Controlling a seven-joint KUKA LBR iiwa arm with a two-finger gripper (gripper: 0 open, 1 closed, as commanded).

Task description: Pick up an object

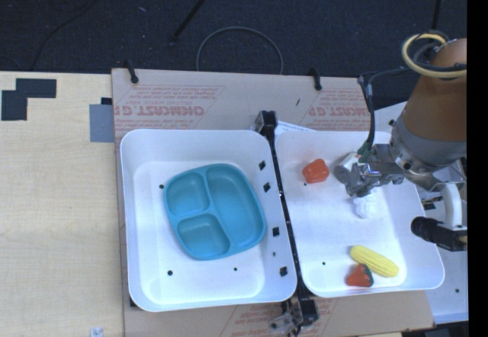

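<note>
The end effector (364,189) hangs over a small white object (367,207) in the right bin (415,280); its opening I cannot tell.

A robotics lab: arm (438,110) over white bins (145,175) (cables (236,42) trailing behind)

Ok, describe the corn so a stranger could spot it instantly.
Look in the right bin, at its near corner. The corn lies there, a yellow cob on its side touching a red strawberry; it is the only long yellow thing.
</note>
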